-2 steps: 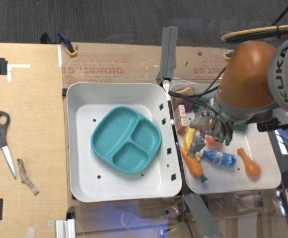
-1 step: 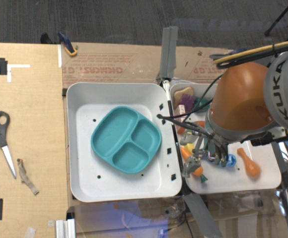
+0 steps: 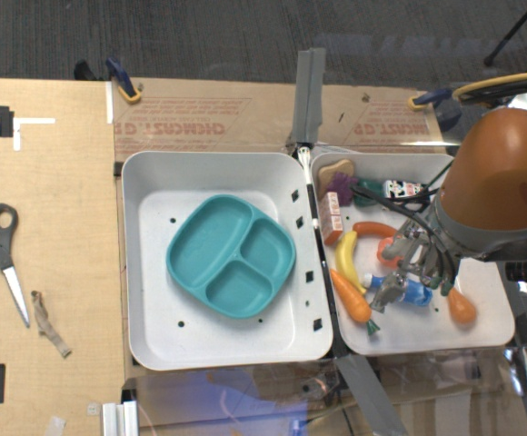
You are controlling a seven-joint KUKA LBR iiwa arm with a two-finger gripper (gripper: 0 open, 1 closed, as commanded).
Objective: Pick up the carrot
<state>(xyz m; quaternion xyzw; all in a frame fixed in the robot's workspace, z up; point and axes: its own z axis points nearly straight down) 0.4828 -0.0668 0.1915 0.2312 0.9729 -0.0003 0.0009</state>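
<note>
The carrot [image 3: 350, 297] is orange with a small green top. It lies aslant near the front left of the right bin [image 3: 482, 334], its green end toward the front edge. My gripper [image 3: 396, 280] hangs low over the middle of that bin, just right of the carrot and above a blue object [image 3: 415, 294]. Nothing shows between the gripper and the carrot, and the two look slightly apart. The arm's orange band [image 3: 498, 171] covers the bin's right rear part.
A yellow banana [image 3: 345, 254], an orange-red sausage [image 3: 373, 230], purple grapes [image 3: 341, 189], a bread slice [image 3: 336, 169], a small bottle [image 3: 398, 189] and an orange piece [image 3: 462, 308] share the right bin. A teal divided plate [image 3: 233, 255] lies in the left bin [image 3: 145, 334]. Scissors [image 3: 2, 252] lie far left.
</note>
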